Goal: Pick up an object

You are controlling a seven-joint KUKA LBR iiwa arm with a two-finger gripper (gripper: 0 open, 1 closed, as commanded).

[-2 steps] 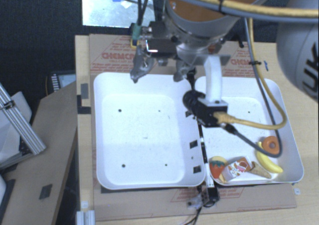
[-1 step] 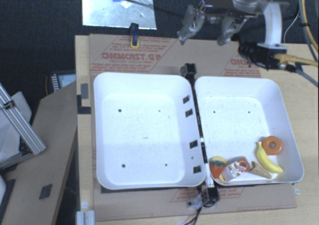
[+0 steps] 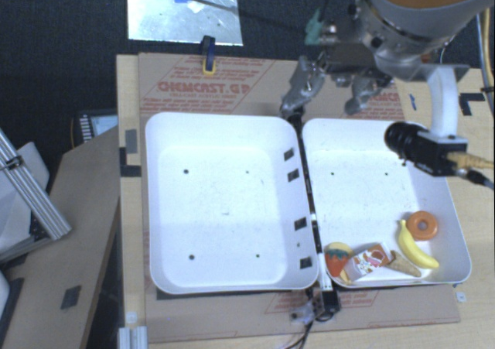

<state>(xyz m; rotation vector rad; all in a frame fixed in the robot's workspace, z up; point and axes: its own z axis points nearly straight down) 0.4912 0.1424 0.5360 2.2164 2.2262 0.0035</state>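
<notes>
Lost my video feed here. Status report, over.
Gripper up over bins' far edge, jaws open, nothing held. Banana, donut and other items in right bin near corner. Path clear.

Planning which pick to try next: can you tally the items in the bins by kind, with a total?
Banana: 1
Orange ring-shaped piece, possibly a doughnut: 1
Orange-red rounded toy, kind unclear: 1
White and red packet: 1
Tan cone-shaped piece: 1
Total: 5, all in the near corner of the right bin.
</notes>
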